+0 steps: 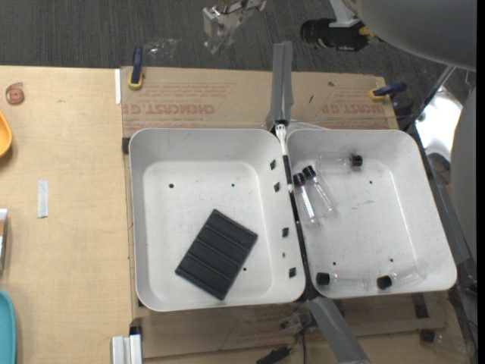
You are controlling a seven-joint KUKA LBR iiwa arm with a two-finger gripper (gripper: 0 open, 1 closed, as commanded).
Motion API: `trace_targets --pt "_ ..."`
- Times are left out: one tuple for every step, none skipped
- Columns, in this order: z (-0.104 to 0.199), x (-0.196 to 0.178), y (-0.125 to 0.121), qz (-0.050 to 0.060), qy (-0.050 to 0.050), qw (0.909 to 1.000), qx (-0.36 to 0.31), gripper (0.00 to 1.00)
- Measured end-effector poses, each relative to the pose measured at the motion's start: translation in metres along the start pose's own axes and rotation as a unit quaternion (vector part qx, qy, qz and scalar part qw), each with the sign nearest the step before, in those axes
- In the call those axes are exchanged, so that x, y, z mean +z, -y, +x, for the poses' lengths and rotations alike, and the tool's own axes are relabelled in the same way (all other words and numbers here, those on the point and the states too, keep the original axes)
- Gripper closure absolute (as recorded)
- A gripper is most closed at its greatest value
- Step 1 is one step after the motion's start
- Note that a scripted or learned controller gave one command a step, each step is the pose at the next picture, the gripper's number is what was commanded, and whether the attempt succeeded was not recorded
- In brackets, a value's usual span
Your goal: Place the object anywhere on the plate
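Dark carpet floor (91,14) fills the far background, and over it we see the tool (226,12), small, pale and blurred. We cannot tell whether it is released or clenched, and nothing can be made out in its grasp. To its right the grey robot arm (424,6) is cut off by the top and right edges.

Nearer to us than the tool, a brown cardboard sheet (204,97) covers the light wooden tabletop (61,173) and carries both bins. The left white bin (151,150) sits below the tool. In it the black ribbed rectangular plate (217,253) lies flat and turned at an angle, with nothing on it.

The right white bin (409,203) lies below and to the right of the tool. It holds the clear plastic vials with black caps (314,196). Two lie side by side near its left wall, one lies near the far wall, and two lie along the near wall. Their clear bodies nearly vanish against the white, so mostly the caps show. All of them are well apart from the tool and from the plate.
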State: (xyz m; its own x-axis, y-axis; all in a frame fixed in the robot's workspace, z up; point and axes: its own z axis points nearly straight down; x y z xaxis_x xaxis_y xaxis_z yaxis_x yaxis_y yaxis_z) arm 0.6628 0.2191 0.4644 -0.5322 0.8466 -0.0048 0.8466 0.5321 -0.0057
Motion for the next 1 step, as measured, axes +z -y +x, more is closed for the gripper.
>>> trace_targets --pt "-0.0002 -0.007 -0.0009 0.001 0.0 1.0 0.0 1.0"
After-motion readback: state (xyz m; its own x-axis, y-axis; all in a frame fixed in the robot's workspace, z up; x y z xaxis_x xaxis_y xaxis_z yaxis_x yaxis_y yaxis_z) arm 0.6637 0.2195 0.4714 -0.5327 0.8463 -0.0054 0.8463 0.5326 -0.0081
